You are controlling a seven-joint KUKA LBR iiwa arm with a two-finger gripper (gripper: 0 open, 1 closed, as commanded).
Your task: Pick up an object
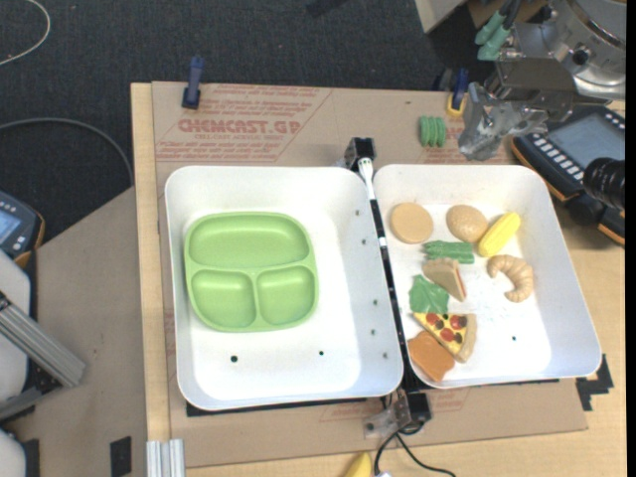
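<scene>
A green divided tray (250,270) is being held by the left bin (189,366); toy foods, a croissant (513,274) included, by the right bin (566,296). The gripper (487,127) is being blurred beyond it; its fingers' spread cannot be told.

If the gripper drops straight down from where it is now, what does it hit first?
Probably the bare bench just beyond the right bin's far rim, not the toy food. The gripper hangs above that edge, but depth is hard to judge from this slant, so it might clip the rim.
</scene>
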